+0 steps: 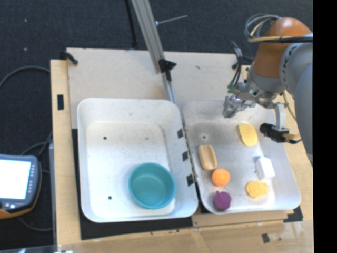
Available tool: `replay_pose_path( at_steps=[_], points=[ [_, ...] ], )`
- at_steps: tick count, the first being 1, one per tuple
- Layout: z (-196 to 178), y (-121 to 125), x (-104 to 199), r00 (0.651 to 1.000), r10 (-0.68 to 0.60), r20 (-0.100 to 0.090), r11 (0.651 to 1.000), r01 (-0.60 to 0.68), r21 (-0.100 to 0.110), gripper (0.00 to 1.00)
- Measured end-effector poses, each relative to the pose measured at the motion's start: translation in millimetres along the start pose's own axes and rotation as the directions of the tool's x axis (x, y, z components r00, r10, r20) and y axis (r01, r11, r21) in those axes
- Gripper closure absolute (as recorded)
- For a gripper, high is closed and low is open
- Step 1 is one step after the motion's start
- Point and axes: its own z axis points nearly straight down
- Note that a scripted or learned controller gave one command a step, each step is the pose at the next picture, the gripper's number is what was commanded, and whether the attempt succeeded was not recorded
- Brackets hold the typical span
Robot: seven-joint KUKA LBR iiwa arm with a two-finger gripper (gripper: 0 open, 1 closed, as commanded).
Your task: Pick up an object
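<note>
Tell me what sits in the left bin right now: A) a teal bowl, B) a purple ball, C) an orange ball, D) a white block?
A: the teal bowl rests in the left bin, near its front, while the balls and the block lie in the right bin.

White bins (100, 115) with dark specks; teal bowl (151, 185); tan bread roll (207, 156); orange ball (220, 177); purple fruit (221, 200); two yellow items (248, 134) (257, 189); white block (264, 167); beige worktop (110, 73); grey arm (295, 62) with orange band.

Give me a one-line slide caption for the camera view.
Gripper hovers over right bin, above scattered toy foods; teal bowl sits in left bin.
</note>
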Motion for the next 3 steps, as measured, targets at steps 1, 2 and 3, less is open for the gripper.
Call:
replay_pose_path(
  at_steps=[1, 2, 3],
  points=[
    [-45, 4, -4, 1.000, -0.002, 0.000, 1.000, 0.002, 0.001, 1.00],
    [-100, 6, -6, 1.000, -0.003, 0.000, 1.000, 0.003, -0.001, 1.00],
    [-102, -2, 36, 1.000, -0.005, -0.002, 1.000, 0.005, 0.006, 1.00]
  ],
)
